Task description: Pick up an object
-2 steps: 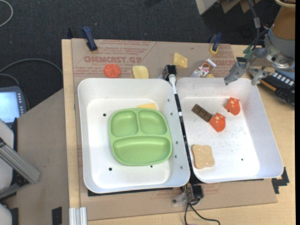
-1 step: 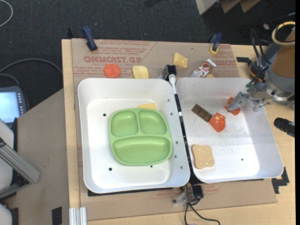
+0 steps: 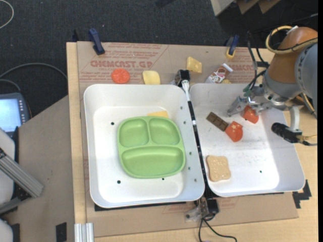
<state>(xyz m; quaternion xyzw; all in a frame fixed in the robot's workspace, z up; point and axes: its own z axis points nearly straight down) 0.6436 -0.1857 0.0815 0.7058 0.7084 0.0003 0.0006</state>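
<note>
Your red object (image 3: 251,115) sits small and blocky in the right bin (image 3: 272,175), touching the gripper (image 3: 244,106); its jaws' state you cannot tell. The arm (image 3: 290,67) reaches in from the right.

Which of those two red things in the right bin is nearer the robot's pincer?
The upper red piece, right beside the pincer. The other red piece lies lower, next to the brown bar.

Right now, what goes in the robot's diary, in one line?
stage: reaching | gripper: over right bin, beside red piece | nothing seen held | left bin: green tray
</note>
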